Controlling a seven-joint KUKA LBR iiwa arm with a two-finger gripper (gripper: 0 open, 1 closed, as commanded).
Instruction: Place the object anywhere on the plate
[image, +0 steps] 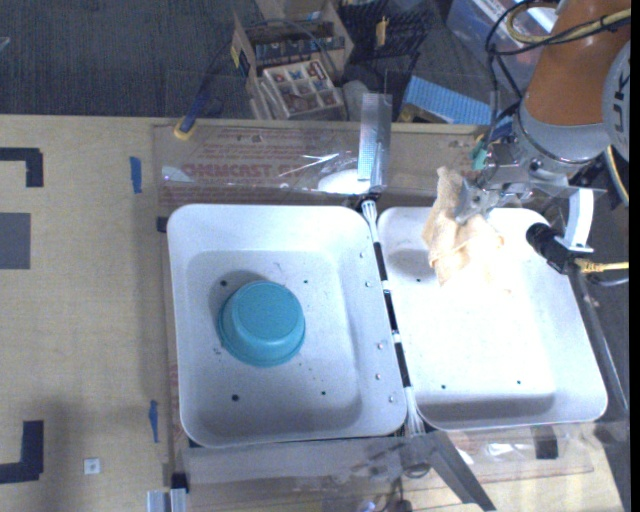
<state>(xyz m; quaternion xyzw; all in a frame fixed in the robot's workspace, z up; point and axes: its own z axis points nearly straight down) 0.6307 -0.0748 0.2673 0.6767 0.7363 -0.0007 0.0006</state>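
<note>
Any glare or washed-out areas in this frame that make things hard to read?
Camera view: the right bin is overexposed, its floor nearly featureless; the left bin is evenly lit, the blue plate crisp. The cream cloth hanging at the gripper looks soft-edged against the bright bin.

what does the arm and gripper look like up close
The arm has a broad orange band above a pale grey wrist ring. Black cables loop over it at the top, with a thin yellow one among them. The gripper is a small grey metal assembly with a teal part on its left side. A white bracket with a black cylinder sticks out to its right.
</note>
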